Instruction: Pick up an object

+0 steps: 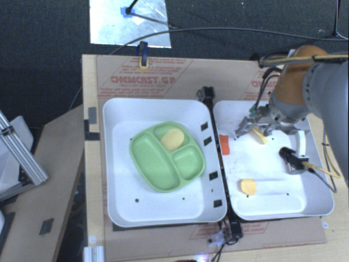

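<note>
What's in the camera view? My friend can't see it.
The robot's claw reaches into the right bin, beside a pale yellow piece. A yellow chunk lies nearer the front; the left bin holds a green plate with a yellow ball.

We see a small pale yellow block (260, 136) lying tilted toward the back of the right bin (272, 171). A rounded yellow lump (248, 186) rests near that bin's front, well apart from the block. A slim orange piece (223, 144) lies by the bin's left wall, and a second yellow lump (173, 139) sits in the farther small compartment of the green divided plate (155, 165) in the left bin (122, 146).
</note>
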You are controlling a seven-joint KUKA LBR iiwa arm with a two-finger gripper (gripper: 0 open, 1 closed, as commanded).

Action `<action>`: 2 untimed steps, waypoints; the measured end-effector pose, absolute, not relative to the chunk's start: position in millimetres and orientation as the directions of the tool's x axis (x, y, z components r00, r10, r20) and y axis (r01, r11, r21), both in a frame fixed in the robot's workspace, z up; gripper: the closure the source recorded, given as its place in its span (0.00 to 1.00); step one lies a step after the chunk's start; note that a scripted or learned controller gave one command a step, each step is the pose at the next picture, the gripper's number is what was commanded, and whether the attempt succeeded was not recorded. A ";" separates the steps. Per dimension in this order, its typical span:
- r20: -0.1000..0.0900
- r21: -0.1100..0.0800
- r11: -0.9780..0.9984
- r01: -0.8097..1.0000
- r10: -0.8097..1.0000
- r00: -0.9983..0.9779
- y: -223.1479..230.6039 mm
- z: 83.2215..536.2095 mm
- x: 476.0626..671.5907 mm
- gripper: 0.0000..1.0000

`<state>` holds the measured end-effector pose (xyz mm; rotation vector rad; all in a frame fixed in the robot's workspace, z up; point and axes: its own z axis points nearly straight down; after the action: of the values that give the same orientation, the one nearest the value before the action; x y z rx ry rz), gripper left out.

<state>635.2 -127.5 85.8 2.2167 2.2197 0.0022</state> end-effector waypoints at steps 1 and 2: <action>-0.007 0.017 0.001 1.000 1.000 -0.001 -129.1 101.7 638.8 1.00; -0.002 0.007 0.004 1.000 1.000 -0.004 -131.8 166.2 643.4 1.00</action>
<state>643.4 -131.8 166.2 2.2128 2.2212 0.0063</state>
